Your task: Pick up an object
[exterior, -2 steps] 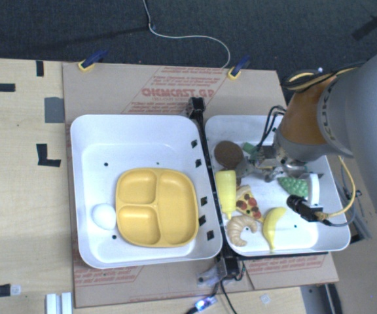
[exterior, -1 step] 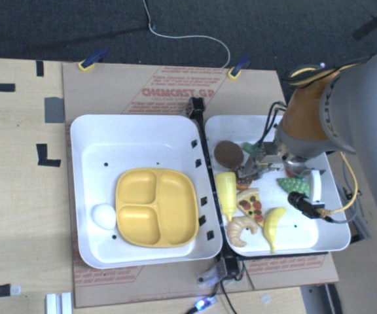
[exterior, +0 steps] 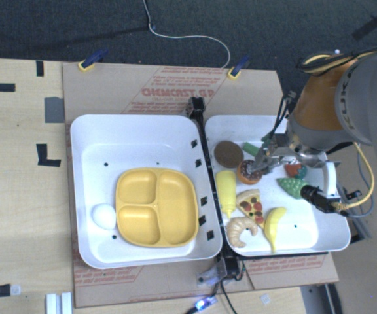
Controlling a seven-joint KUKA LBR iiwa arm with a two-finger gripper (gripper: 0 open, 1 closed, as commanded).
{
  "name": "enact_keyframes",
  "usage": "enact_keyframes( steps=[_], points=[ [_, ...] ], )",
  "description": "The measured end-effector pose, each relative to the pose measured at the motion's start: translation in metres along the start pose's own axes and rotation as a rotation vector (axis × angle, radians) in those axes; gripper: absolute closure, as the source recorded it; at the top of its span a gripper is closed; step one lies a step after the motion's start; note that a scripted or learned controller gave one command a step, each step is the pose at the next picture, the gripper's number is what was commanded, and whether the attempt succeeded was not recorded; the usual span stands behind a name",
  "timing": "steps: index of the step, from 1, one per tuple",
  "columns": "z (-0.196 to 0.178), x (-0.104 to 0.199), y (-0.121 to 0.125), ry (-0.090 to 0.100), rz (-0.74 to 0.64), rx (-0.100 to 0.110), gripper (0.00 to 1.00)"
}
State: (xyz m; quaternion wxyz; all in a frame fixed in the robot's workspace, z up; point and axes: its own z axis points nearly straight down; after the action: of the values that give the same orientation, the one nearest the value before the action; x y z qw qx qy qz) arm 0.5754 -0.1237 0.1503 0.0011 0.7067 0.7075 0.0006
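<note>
Table (exterior: 18,175): carries both bins; its bare surface lies far to the left of my claw.
Left bin (exterior: 84,136): well apart from my claw, across the shared divider; judged the drop side, since it is kept mostly free.
Yellow tray (exterior: 156,207): three compartments, flat in the left bin, with a white egg (exterior: 103,216) just beside its far edge.
Right bin (exterior: 306,237): my claw is down inside it, near the upper middle, because the pickable items are all grouped here.
Claw (exterior: 259,165): low over a small orange-brown item (exterior: 248,171); finger state cannot be determined, and no grasp is confirmed.
Mustard bottle (exterior: 226,191): just below-left of my claw.
Banana (exterior: 274,225): below my claw.
Brown disc (exterior: 228,153): just left of my claw.
Pizza slice (exterior: 251,203), croissant (exterior: 239,229): below my claw.
Green item (exterior: 293,186): just right of my claw.
</note>
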Motion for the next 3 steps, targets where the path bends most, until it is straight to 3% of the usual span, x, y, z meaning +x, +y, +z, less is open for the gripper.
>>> enact_keyframes(
  steps=[2, 3],
  points=[
    [-0.076, -0.001, -0.006, 0.000, -0.001, 0.000, 1.00],
    [-0.081, 0.055, -0.009, 0.003, -0.006, 0.004, 1.00]
  ],
)
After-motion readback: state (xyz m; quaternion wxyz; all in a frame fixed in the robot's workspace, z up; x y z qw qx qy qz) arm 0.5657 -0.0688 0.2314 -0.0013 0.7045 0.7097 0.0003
